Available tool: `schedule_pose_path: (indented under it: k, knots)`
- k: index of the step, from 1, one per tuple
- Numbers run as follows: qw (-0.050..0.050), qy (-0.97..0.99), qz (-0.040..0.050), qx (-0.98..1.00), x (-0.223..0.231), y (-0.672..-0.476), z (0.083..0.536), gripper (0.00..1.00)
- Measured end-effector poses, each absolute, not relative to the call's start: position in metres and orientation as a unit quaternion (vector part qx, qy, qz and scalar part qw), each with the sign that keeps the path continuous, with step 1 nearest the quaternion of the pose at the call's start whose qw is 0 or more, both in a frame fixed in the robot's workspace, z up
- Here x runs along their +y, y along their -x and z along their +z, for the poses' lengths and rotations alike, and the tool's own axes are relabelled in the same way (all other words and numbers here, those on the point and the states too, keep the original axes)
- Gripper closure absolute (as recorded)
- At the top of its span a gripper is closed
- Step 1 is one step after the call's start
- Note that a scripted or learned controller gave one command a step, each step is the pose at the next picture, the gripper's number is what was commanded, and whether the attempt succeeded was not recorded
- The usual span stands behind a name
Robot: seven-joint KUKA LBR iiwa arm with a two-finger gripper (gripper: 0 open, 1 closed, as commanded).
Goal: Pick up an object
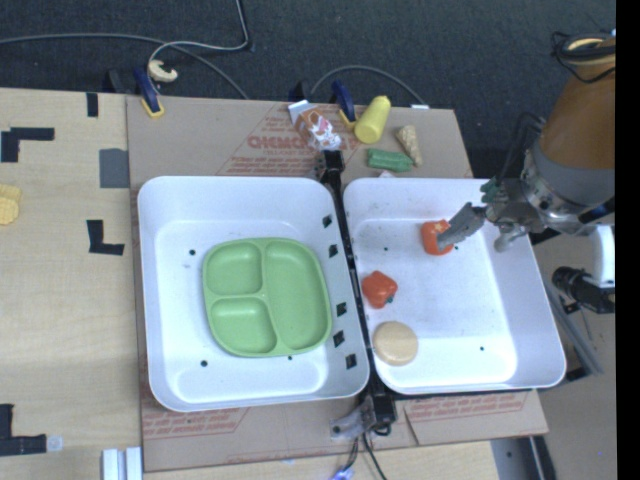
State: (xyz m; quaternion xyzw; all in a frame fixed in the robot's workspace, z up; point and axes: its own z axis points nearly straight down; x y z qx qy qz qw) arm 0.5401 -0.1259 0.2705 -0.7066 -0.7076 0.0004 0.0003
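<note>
Open floor across the middle and far right of the right bin (520, 358); crowded along its left side by an orange piece (379, 288) and a tan round piece (396, 343). Left bin (165, 268) largely taken by a green divided plate (267, 296).

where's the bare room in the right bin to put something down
The right bin has bare floor in its near right part, between the beige round piece and the right wall, and a strip along the far wall. It is crowded mid-left: the orange-red piece, and another orange piece right at the gripper.
</note>
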Motion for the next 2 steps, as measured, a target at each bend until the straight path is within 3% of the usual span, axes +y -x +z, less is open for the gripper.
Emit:
schedule_pose_path:
  k: [1,2]
  knots:
    - [0.001,0.707,0.0012,-0.707,-0.183,-0.558,0.176,0.0]
    - [-0.003,0.706,-0.0023,-0.708,-0.128,-0.635,0.087,0.0]
